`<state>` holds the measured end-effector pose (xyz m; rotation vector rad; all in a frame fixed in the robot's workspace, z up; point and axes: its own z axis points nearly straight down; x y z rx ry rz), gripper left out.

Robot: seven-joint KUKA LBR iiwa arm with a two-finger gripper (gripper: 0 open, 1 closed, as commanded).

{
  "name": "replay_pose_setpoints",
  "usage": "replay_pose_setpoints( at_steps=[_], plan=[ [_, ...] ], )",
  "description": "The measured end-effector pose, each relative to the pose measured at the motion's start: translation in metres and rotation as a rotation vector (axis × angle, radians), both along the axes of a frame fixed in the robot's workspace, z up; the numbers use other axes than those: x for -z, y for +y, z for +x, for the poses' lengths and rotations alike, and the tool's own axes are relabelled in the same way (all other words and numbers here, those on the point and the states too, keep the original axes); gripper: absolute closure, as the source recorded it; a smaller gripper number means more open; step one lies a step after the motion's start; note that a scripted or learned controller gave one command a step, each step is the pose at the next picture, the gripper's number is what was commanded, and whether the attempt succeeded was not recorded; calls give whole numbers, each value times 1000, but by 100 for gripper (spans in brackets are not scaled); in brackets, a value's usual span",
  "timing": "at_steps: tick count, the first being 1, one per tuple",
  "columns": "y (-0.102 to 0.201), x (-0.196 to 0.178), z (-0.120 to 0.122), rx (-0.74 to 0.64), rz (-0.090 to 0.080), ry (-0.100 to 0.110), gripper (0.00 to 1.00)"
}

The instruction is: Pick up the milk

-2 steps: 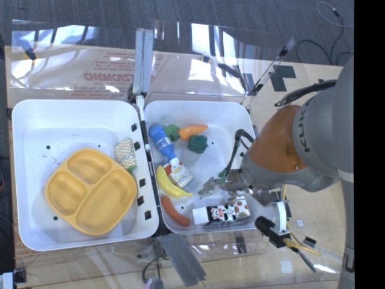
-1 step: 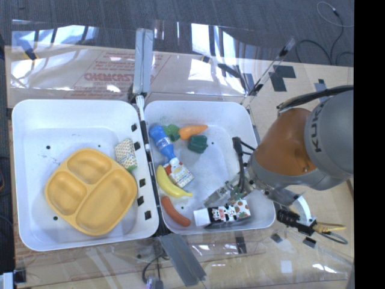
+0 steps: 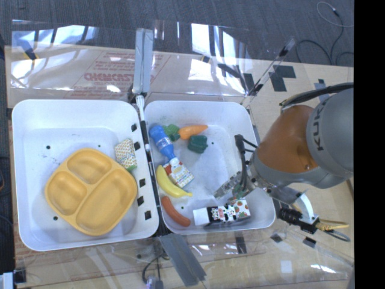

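Observation:
The milk is a cow-patterned carton with red strawberry print, lying on its side along the front wall of the right bin. My gripper hangs low over the bin's right side, just above and behind the carton's right end. Nothing shows in its grasp. The orange band and grey wrist sit to the gripper's right, over the bin's right rim.
Left of the milk lie a sausage, a banana and a small red-and-white carton. A blue bottle, carrot and green pepper sit farther back. The left bin holds a yellow divided plate and a patterned box.

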<state>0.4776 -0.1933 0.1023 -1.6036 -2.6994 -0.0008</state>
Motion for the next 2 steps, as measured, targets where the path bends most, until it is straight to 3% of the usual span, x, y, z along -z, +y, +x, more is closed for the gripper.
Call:
replay_pose_setpoints(
  at_steps=[1,2],
  plan=[
    [-12,-75,0,-312,-3,-3,100],
    [39,-185,0,-756,-5,-5,100]
  ],
)
